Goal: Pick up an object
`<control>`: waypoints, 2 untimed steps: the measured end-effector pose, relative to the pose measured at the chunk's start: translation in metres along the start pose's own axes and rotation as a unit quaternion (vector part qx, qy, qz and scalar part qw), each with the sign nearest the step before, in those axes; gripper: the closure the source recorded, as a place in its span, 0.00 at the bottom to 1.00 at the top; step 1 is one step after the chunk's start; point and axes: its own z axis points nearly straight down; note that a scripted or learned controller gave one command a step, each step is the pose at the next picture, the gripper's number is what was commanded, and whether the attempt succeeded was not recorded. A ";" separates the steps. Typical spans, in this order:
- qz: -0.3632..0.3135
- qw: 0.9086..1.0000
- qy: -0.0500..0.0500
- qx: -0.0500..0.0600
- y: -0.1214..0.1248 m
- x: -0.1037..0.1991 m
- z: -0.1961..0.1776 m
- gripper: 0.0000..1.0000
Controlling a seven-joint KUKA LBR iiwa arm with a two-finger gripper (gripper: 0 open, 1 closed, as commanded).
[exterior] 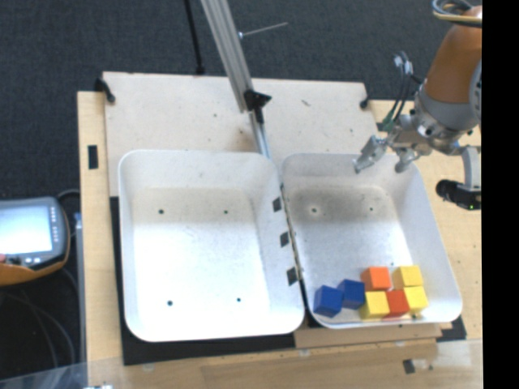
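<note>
Blocks [375, 292], small coloured cubes, lie clustered in the near right corner of the right bin [340, 209]; I judge them light, rigid and a bit smooth, best pinched across two flat opposite faces. The blue one [328, 300] at the left end has free room on its left side, while the yellow ones touch the bin wall. My gripper [383, 158] hangs spread and holding nothing above the bin's far edge, well apart from them.

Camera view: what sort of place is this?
Probably a robot lab test bench: a robot arm over two white bins, toy blocks in the right one, dark carpet around.
</note>
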 end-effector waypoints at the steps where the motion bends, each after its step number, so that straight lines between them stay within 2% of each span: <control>1: 0.007 1.000 0.000 0.000 -0.097 -0.024 -0.012 0.00; 2: 0.002 1.000 0.003 0.003 -0.153 0.055 0.030 0.00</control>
